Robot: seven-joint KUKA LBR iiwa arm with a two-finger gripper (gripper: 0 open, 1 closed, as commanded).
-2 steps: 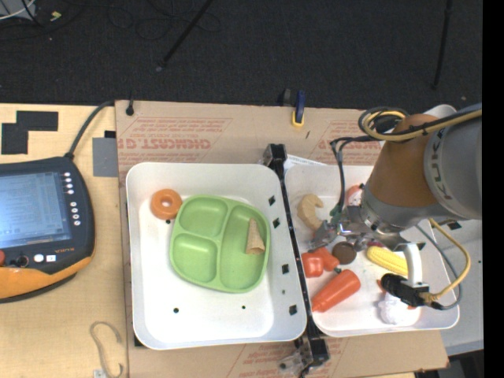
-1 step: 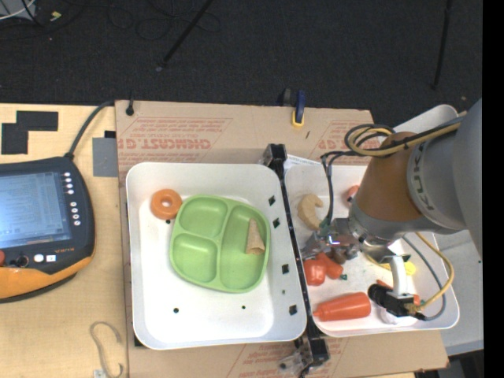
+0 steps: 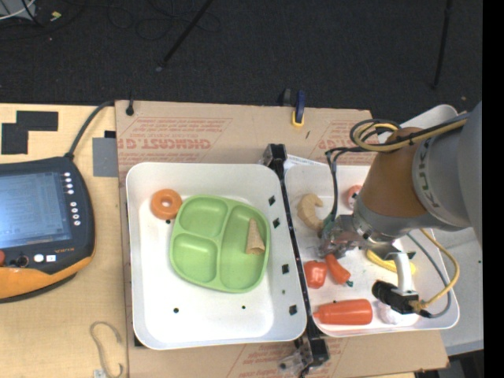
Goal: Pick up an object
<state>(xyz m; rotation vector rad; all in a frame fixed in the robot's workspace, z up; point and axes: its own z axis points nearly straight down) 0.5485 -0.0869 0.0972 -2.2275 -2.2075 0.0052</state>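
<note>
Nearest the lower edge of the camera view: a cardboard sheet (image 3: 236, 128) printed with red lettering, spread under two shallow white bins set side by side and touching along a black divider (image 3: 287, 242). Left bin (image 3: 157, 305): a green sectioned plate (image 3: 218, 244) with a tan cone-shaped piece (image 3: 255, 236) lying in its right compartment; an orange ring (image 3: 166, 203) on the bin floor just beside the plate's upper left corner. Right bin (image 3: 445, 317): a long orange-red sausage-shaped item (image 3: 343, 313) near the front wall, a small red pepper-like piece (image 3: 315, 273), a small orange carrot-like piece (image 3: 339, 270), a tan curved piece (image 3: 309, 209) towards the back, and a yellow item (image 3: 383, 260), possibly a banana, largely hidden under the arm. The gripper (image 3: 337, 241) hangs low over the right bin, just above the carrot-like and pepper-like pieces; its fingers are dark and blurred against the clutter, so their spread cannot be told, nor whether anything sits between them. The grey arm (image 3: 441, 179) with its orange band covers the bin's right rear corner and is cut off at the right. Left of the bins: a teach pendant (image 3: 39, 219) with a lit screen, cropped by the frame. Beyond: a blue-and-yellow clamp (image 3: 298, 109) on the cardboard's far edge, then dark carpet (image 3: 236, 38) with loose cables.
</note>
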